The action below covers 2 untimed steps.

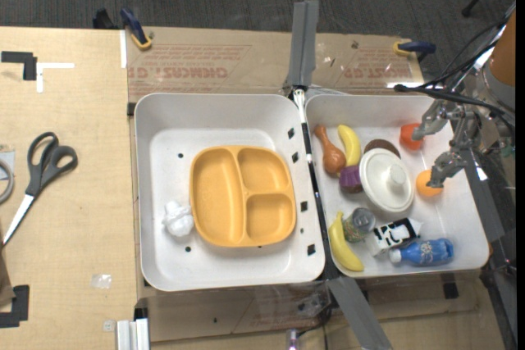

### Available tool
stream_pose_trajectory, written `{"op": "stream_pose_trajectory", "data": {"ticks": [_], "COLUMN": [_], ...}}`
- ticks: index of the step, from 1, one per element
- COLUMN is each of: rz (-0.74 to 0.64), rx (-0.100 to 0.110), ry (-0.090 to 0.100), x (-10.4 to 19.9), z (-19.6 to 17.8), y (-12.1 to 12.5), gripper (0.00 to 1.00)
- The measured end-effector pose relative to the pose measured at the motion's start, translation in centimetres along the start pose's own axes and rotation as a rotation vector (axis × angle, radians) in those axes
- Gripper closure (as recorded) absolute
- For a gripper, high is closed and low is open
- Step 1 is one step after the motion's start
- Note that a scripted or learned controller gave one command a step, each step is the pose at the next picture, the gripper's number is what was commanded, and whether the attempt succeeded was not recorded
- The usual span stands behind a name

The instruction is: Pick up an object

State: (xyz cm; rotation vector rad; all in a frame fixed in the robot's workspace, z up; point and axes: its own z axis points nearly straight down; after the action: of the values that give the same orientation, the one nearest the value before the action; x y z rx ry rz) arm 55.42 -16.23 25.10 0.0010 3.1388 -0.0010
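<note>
The grey two-finger gripper [440, 145] hung over the right white bin's [467, 246] far right side with its fingers spread and nothing between them, one tip by a small red-orange ball [410, 136] and the other over a round orange fruit [427, 185]. Crowded just left lay a white round lidded bowl [386, 179], a purple lump [351, 179], a brown drumstick-shaped toy [330, 152] and a yellow banana [350, 143], its long axis running near-to-far. A second yellow banana [344, 245], a blue plastic bottle [424, 252] lying crosswise and a black-and-white small toy [395, 232] lined the near edge, while the left white bin [156, 201] held a yellow three-compartment plate [243, 195] and a crumpled white wad [176, 218].

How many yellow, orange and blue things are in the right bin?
Yellow: 2, banana, banana
Orange: 2, ball, ball
Blue: 1, bottle
Total: 5
</note>
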Motion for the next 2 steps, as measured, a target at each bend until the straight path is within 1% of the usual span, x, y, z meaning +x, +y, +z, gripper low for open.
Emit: {"op": "stream_pose_trajectory", "data": {"ticks": [1,2], "rz": [0.080,0.191], "rx": [0.000,-0.003], "ry": [0.000,-0.005], "x": [-5.1,-7.1], "z": [11.9,15.6], "y": [2.0,5.8], "gripper": [0.00,0.00]}}
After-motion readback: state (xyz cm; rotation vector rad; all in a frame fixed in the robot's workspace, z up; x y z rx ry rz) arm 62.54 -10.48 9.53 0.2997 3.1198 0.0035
